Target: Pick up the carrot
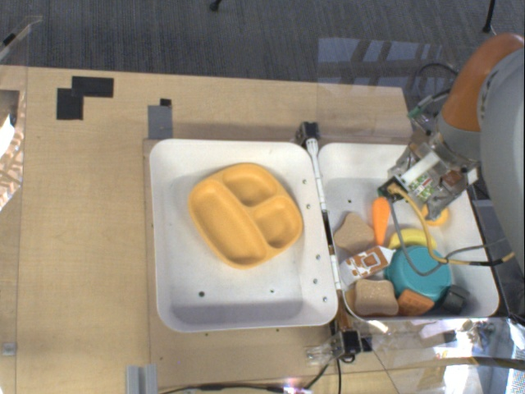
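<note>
Over the right bin [484, 290], my hand [408, 189] hangs just above the carrot's top end; whether it is open or closed I cannot tell from this slant. Carrot [381, 220]: orange, lying roughly upright in view, near the bin's middle, its top at the hand's lower edge, and nothing shows it gripped. Neighbours, close-packed: tan wedge [354, 233] touching the carrot's left; banana [410, 238] just to its right; teal bowl [418, 273] below that; patterned brown-and-white piece [368, 262] under the carrot's lower end; tan block [376, 297] and an orange-brown item [414, 303] along the front wall. Left bin [168, 302]: one yellow divided plate [245, 213], well apart from the work. Counter [82, 261]: black tape marks near the back left. Risks, as I judge them: crowding could make the hand catch the wedge or banana instead, or nudge the carrot sideways; a rounded, tapered carrot may slip from a pinch at its end; loose yellow cable [422, 220] draped beside it could snag. Labels: green board on the hand, marks too small to read; no legible writing elsewhere.
</note>
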`<action>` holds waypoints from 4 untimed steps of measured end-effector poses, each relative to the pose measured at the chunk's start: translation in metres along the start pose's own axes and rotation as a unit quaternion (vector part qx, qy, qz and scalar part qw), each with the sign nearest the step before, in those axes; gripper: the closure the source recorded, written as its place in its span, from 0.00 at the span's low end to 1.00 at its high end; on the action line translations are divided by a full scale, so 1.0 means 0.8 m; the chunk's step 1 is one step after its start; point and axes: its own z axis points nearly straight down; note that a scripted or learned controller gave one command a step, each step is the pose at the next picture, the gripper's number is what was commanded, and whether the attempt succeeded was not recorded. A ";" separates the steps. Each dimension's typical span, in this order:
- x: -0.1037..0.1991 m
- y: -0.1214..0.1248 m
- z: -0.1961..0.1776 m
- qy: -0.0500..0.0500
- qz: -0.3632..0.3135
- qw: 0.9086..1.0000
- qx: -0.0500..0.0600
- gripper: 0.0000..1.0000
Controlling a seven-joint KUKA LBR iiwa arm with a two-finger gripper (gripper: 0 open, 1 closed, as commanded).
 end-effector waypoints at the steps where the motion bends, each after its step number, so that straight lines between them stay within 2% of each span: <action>1: 0.009 -0.032 0.132 0.002 -0.070 0.998 -0.002 0.00; 2: 0.014 -0.032 0.116 0.005 -0.073 0.997 -0.003 1.00; 3: -0.029 0.067 0.117 0.000 -0.208 0.978 -0.001 1.00; 4: 0.030 -0.051 0.007 0.002 -0.320 0.947 -0.001 1.00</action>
